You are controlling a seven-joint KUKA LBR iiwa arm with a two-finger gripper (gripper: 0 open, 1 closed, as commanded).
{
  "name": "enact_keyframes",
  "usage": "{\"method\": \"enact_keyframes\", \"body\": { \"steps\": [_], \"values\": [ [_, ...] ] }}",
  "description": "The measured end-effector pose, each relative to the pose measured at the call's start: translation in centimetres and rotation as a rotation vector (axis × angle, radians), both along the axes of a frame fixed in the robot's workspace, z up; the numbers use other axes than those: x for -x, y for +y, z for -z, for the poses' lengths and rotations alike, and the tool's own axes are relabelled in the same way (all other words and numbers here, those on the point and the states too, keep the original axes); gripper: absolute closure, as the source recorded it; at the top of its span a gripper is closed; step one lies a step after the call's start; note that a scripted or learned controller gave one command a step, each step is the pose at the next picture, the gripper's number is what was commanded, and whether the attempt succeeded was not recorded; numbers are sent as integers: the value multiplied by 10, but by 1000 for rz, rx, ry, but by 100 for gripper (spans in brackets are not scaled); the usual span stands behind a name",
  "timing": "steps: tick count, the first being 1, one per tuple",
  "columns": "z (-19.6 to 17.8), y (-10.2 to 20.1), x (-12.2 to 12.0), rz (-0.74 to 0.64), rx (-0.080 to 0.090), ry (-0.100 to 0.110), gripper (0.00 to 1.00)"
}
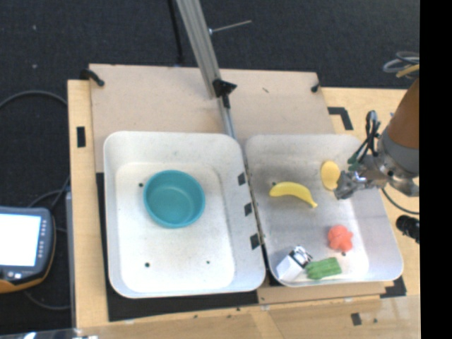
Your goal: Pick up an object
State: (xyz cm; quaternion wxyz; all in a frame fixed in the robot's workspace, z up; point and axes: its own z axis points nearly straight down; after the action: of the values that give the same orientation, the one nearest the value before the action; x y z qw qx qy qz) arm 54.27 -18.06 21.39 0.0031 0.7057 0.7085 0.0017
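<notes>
Teal bowl [174, 198] in left bin [120, 154], banana [294, 192] in right bin [385, 260]

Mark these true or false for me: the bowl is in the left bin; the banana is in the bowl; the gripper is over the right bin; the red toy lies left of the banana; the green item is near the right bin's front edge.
1. The bowl is in the left bin. True.
2. The banana is in the bowl. False: it lies in the right bin.
3. The gripper is over the right bin. True, beside the yellow item.
4. The red toy lies left of the banana. False: it is to the right and nearer the front.
5. The green item is near the right bin's front edge. True.
</notes>
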Motion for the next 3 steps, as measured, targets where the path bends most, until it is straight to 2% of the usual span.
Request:
{"method": "enact_keyframes", "body": {
  "steps": [1,2,3],
  "values": [
    [-47,0,-9,0,0,0,100],
    [-77,-1,-11,-1,-1,2,100],
    [-82,50,-20,-3,-1,2,100]
  ]
}}
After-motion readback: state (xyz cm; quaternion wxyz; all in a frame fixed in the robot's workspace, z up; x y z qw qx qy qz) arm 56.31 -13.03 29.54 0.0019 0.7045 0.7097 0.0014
